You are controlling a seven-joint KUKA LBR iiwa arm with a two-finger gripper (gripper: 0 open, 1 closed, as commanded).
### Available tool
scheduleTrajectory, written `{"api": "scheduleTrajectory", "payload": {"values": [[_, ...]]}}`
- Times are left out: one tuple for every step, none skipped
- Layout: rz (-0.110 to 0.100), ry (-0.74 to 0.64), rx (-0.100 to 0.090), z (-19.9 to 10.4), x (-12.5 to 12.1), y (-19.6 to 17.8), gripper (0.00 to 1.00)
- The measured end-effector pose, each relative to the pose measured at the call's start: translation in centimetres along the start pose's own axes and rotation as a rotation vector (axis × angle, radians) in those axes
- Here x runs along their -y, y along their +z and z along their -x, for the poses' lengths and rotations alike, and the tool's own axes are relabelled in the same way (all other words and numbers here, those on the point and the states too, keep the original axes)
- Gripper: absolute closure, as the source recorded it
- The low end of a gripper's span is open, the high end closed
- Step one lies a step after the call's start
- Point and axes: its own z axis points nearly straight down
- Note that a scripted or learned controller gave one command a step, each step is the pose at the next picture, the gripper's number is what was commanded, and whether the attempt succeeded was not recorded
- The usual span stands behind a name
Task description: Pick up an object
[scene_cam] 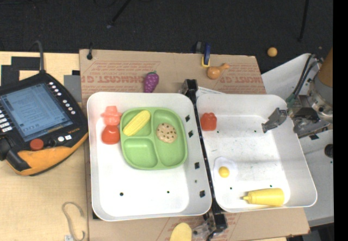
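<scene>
Gripper (pixel 283 120) at right rim of right bin (pixel 293 150), reaching in from the right. Jaw state: cannot tell; dark parts blur together at this angle, possibly one finger (pixel 273 119) jutting left over the bin floor. Nothing seen held.

Right bin: bare white floor under and left of gripper, speckled with dark marks. Red block (pixel 209 121) against left wall, well apart from gripper. Fried egg toy (pixel 224 170) lower left. Yellow mustard bottle (pixel 265 197) lying flat along near wall, below gripper and apart from it.

Left bin (pixel 141 202): green divided plate (pixel 153 137) holding corn cob (pixel 135 122) and cookie (pixel 166 133). Red figure (pixel 111 125) just beside plate's left edge. Near half of floor bare.

Outside bins: purple grapes (pixel 150 81) and small orange pear (pixel 216 70) on cardboard (pixel 119 68) behind; control pendant (pixel 38 120) far left.
</scene>
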Motion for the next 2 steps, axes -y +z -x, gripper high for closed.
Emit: {"api": "scheduleTrajectory", "payload": {"values": [[0.011, -0.002, 0.003, 0.0, -0.2, -0.7, 0.00], [0.008, -0.004, 0.002, -0.1, -1.3, 4.6, 0.00]]}}
